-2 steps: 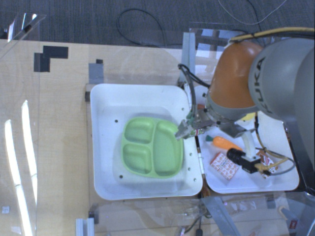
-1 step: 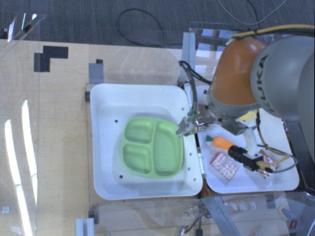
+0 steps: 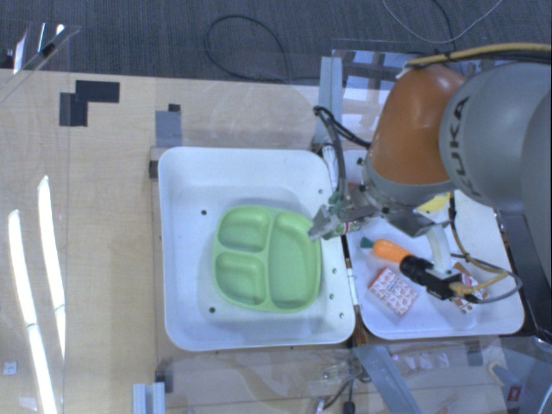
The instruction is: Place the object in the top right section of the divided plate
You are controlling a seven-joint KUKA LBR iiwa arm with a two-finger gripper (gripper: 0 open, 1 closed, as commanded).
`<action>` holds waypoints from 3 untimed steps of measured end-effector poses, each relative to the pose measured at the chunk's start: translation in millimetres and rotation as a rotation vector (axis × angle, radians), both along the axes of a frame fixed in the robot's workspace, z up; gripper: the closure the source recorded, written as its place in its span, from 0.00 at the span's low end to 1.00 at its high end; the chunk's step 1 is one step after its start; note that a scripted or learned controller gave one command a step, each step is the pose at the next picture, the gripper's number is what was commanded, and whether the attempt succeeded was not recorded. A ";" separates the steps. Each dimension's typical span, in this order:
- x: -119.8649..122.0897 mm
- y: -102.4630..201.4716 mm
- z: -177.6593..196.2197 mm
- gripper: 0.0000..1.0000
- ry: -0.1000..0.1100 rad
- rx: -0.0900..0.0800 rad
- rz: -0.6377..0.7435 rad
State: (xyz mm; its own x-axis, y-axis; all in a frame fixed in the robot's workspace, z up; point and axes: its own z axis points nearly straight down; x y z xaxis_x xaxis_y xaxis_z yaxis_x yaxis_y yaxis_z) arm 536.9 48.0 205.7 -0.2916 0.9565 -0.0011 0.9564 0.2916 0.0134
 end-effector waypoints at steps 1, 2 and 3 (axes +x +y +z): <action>2.0 -0.1 10.5 1.00 -0.005 0.001 0.001; 1.9 0.0 10.5 0.00 -0.004 0.001 0.001; 54.5 39.0 -21.4 0.00 0.010 -0.002 0.029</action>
State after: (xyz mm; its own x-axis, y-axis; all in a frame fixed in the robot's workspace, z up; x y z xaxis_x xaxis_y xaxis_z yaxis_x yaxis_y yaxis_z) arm 591.4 86.9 184.3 -0.3197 0.9475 0.0000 0.9475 0.3197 0.0034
